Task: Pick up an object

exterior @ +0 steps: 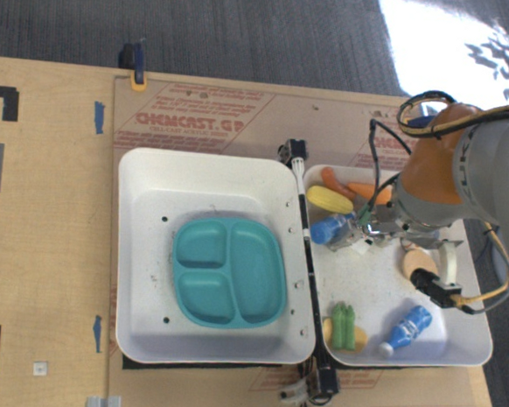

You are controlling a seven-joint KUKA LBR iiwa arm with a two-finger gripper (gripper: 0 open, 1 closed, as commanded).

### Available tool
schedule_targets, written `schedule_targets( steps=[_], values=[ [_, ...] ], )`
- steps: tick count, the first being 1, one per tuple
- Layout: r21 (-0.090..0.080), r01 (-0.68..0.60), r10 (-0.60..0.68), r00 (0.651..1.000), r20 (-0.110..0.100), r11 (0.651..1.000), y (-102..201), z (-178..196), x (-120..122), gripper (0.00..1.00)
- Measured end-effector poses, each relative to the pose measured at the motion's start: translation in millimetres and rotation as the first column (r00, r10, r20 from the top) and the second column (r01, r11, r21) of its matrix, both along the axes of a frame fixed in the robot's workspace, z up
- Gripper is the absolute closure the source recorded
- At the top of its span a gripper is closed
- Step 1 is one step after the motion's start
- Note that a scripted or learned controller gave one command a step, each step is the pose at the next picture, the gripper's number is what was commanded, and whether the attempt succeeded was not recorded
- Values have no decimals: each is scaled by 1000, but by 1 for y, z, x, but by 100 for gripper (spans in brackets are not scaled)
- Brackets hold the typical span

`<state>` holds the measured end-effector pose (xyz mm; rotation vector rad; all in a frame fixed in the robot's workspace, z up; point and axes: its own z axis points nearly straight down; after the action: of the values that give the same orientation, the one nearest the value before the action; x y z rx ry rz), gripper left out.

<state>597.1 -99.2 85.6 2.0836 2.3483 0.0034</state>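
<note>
My gripper (358, 230) is low in the right bin (373, 282), at its upper left part. Its metal tip is right beside a small blue object (323, 231), and whether it touches it is unclear. A yellow banana-shaped toy (329, 198) and an orange carrot-like piece (340, 180) lie just beyond the tip. The grey arm with its orange band (433, 168) comes in from the right and hides the bin's upper right part.
A beige rounded object (414, 258), a blue bottle (407, 328) and a green item (341, 324) lie nearer the front of the right bin. The left bin (147, 181) holds a teal divided plate (229, 271). Cables loop around the wrist.
</note>
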Motion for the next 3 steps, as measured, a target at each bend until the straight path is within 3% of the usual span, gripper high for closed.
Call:
schedule_targets(
  steps=[1,2,3],
  values=[
    [2,21,-20,999,-24,1000,0,38,61,0],
    [-1,-80,80,997,7,997,-8,4,18,0],
    [-3,-81,82,997,11,997,-8,15,20,100]
  ],
)
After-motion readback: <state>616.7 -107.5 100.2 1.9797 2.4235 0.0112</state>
